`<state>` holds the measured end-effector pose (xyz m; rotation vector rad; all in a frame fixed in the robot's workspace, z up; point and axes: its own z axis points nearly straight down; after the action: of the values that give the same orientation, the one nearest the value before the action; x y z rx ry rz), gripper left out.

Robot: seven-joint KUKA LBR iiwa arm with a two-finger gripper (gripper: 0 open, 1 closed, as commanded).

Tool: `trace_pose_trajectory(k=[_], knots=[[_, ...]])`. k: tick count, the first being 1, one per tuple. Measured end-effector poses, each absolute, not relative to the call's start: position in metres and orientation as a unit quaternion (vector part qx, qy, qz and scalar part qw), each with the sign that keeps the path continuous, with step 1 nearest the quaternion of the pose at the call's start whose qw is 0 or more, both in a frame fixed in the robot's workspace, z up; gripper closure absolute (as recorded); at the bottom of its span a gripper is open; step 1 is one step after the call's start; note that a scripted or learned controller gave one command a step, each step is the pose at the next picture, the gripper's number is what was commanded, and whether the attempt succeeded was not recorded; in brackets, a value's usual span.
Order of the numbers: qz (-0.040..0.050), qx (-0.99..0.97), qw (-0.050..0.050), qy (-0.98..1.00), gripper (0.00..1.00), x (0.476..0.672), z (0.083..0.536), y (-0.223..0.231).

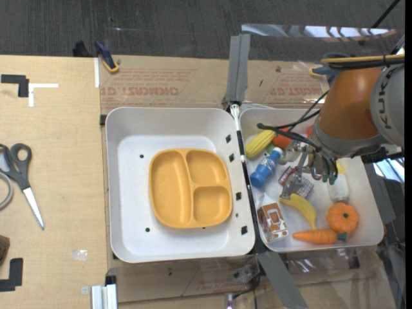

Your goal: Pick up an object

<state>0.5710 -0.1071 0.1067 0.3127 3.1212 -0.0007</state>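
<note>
Your gripper point(297, 184) hangs low in the right bin point(372, 240), just above the banana point(302, 206), likely lining up a grab; its grip state, you cannot tell.

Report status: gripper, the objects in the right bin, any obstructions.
Gripper low in the right bin, over the banana; nothing seen between fingers. Carrot, pumpkin, blue bottle, corn crowd close around.

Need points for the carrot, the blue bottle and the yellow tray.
carrot point(315, 237), camera view, middle of its orange body
blue bottle point(264, 170), camera view, middle of the bottle body
yellow tray point(169, 187), camera view, floor of its large left compartment
</note>
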Motion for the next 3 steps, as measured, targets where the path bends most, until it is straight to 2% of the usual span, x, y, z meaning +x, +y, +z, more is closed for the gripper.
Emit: trace_pose_trajectory(k=[1, 2, 3], knots=[[-0.0001, 0.125, 0.0, 0.992, 0.0, 0.478, 0.092, -0.106], [0.0006, 0.204, -0.002, 0.979, 0.0, 0.623, 0.094, -0.109], [-0.0009, 0.263, 0.003, 0.965, 0.0, 0.642, 0.094, -0.098]])
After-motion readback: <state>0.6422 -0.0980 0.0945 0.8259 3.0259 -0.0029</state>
